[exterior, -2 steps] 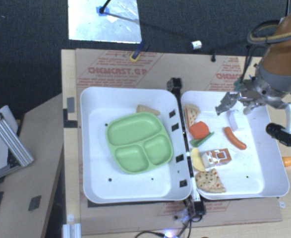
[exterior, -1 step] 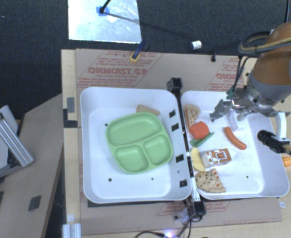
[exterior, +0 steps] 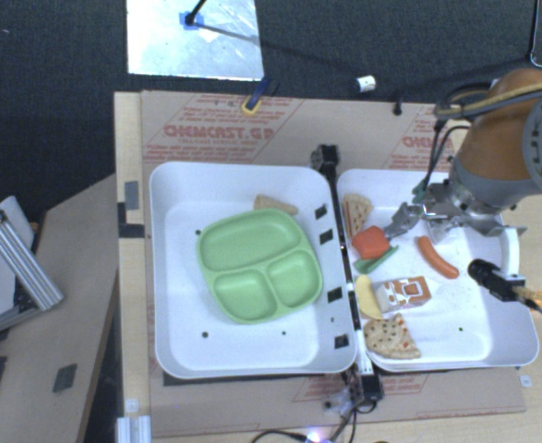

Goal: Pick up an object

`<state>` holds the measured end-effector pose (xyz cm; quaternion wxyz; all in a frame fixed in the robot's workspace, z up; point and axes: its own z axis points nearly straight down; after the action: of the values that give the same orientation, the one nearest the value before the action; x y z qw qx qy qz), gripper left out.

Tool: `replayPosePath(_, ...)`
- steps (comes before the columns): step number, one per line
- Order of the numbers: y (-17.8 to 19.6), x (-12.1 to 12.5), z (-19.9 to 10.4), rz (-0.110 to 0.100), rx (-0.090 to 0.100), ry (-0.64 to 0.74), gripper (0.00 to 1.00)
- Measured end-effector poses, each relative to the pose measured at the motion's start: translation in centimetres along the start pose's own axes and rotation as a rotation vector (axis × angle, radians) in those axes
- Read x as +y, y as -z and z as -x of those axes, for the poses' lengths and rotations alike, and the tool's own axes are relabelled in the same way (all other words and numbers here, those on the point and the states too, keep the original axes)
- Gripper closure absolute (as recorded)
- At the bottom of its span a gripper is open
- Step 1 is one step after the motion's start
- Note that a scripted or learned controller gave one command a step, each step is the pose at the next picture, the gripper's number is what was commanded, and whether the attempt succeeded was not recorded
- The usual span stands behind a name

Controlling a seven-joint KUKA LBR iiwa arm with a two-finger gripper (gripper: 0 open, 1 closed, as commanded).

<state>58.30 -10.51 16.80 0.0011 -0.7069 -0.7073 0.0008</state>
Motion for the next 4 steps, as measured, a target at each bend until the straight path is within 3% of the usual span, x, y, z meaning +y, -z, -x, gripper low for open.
replayPosePath(2, -8.0, 0.4, -0.8, 0.009, 0.005, 0.001, 0.00)
replayPosePath(3, -6.5, 0.8, -0.8, 0.021, 0.003, 0.002, 1.00)
replayPosePath(4, -1.4, 1.8, -0.2, 0.010, -0.002, 0.003, 1.00)
